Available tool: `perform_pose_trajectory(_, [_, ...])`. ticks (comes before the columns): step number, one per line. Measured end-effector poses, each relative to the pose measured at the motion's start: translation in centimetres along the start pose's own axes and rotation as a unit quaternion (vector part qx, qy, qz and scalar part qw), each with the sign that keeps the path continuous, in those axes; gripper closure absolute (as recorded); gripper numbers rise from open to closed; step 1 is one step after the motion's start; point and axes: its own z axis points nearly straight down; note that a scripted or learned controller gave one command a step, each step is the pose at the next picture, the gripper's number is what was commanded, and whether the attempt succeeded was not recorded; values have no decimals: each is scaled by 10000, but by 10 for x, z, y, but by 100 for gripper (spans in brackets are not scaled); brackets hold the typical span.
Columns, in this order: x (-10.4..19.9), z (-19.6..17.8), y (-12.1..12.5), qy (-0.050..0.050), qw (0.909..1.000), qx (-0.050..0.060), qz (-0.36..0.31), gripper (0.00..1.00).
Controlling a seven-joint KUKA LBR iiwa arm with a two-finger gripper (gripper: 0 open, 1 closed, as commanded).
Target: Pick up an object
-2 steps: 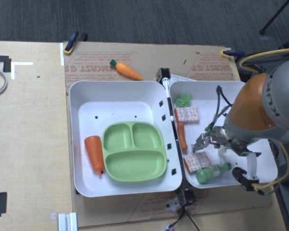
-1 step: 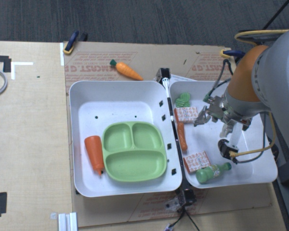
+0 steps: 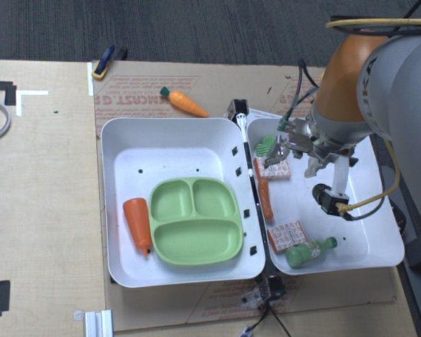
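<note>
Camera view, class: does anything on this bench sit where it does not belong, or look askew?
Yes. One carrot lies on the cardboard behind the left bin, outside both bins. In the right bin, a green bottle lies on its side next to a patterned box. Nothing looks spilled or broken.

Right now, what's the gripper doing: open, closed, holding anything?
Gripper: low in the right bin, over the small box. Whether it is open, closed or holding anything cannot be told.
</note>
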Motion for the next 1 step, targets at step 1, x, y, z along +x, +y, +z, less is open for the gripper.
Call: perform_pose_trajectory(1, [-19, 0, -49, 4, 9833, 1, -1819, 0])
